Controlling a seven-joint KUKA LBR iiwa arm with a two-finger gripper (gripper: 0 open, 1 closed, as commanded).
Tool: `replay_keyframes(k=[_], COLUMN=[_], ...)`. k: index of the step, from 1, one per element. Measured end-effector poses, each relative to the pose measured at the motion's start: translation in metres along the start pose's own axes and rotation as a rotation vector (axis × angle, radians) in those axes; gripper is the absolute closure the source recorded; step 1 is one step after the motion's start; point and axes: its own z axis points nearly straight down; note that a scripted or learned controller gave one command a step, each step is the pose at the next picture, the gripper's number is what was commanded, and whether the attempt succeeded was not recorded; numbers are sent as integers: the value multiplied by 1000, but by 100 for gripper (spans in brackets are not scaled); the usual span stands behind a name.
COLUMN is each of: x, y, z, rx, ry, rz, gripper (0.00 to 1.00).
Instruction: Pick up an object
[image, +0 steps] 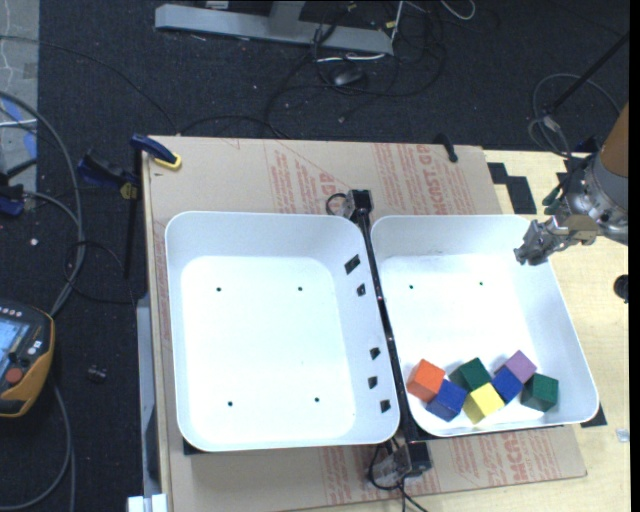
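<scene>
Several small coloured blocks lie clustered along the near edge of the right bin (560, 310): an orange block (427, 379), a blue block (448, 399), a yellow block (485, 402), a dark green block (469, 375), a purple block (519, 366) and another green block (541, 391). My gripper (533, 247) hangs at the far right rim of that bin, well above and behind the blocks, with nothing seen in it.
The left bin (190, 300) sits beside the right one, with a black divider strip (378, 320) between them. Both rest on a cardboard-covered bench (300, 180). Cables and a clamp (157, 152) lie beyond the bench at left.
</scene>
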Motion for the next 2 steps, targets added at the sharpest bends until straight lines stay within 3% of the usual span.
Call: replay_keyframes(k=[1, 2], x=[0, 58], y=[1, -1], z=[-53, -54], rx=[0, 4], ry=[0, 2], rz=[-1, -5], gripper=[100, 100])
